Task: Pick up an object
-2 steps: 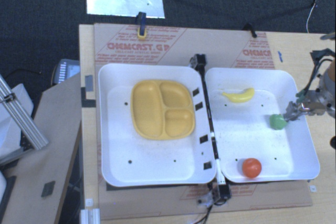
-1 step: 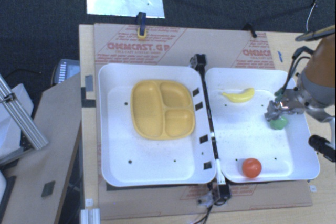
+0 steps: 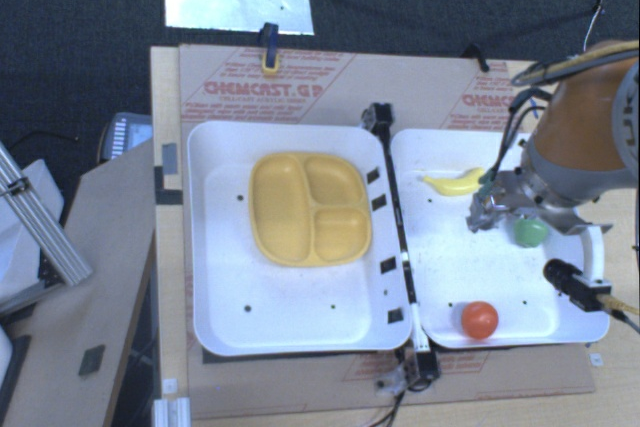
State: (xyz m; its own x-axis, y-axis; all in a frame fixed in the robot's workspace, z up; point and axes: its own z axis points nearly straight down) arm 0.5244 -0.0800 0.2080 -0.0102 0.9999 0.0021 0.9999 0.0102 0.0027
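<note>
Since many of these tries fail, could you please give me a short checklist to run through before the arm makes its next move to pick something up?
1. Target within reach: the green ball lies in the right bin, right beside the claw. Ok.
2. Claw centred over a target: it hangs between the banana and the green ball, over neither. Not ok.
3. Object between the claw's fingers: nothing shows there. Not ok.
4. Claw state: too dark and small to judge. Cannot tell.
5. Other targets free: the red tomato lies apart near the bin's front edge. Ok.
6. Yellow tray out of the way in the left bin. Ok.
</note>
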